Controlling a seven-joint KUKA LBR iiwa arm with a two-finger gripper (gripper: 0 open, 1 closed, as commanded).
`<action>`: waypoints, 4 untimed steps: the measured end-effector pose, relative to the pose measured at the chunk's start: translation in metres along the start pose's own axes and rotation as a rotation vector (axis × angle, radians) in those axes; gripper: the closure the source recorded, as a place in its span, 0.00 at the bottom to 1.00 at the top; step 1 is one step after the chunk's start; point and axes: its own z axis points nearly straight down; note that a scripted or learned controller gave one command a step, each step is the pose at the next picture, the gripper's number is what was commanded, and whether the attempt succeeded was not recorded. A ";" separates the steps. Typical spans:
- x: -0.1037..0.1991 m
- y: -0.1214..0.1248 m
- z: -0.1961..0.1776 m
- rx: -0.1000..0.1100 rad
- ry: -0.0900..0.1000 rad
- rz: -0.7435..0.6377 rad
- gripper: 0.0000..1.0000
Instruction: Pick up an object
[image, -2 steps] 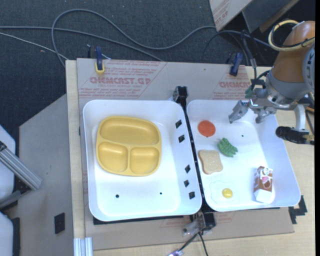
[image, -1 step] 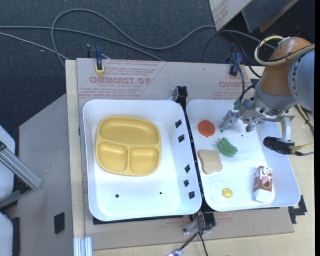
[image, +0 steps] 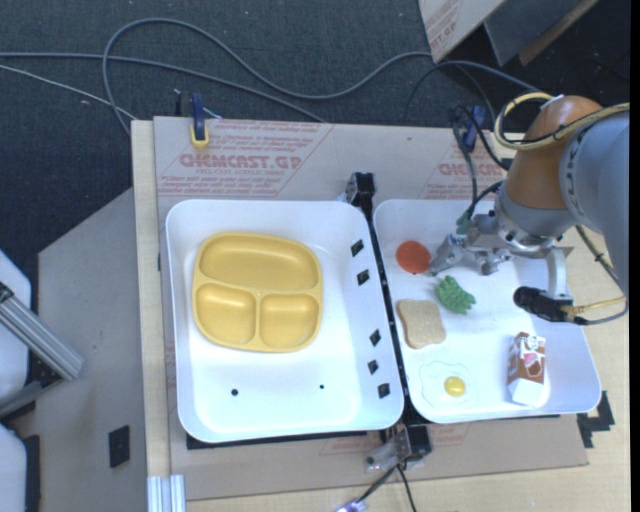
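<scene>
The counter (image: 260, 150) carries a left bin (image: 180, 330) holding a yellow divided tray (image: 258, 290), and a right bin (image: 580, 350). The arm (image: 590, 170) reaches into the right bin, which holds a milk carton (image: 526, 368), bread slice (image: 421, 323), fried egg (image: 448, 382), green broccoli piece (image: 455, 294) and red tomato (image: 412, 256). The gripper (image: 455, 255) sits low beside the tomato; whether it is clenched or released cannot be told. Judged step: approach. The next move calls for centring on one item, then closing.

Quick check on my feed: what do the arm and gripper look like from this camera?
The arm is a smooth, rounded grey body with a glossy orange band above the wrist. The gripper is bare silver metal, angular in shape.
</scene>
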 end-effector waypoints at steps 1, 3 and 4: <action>0.000 0.001 -0.014 -0.005 0.000 0.000 1.00; 0.003 0.006 -0.130 -0.011 -0.003 0.000 1.00; 0.056 -0.013 -0.131 -0.002 0.001 -0.004 1.00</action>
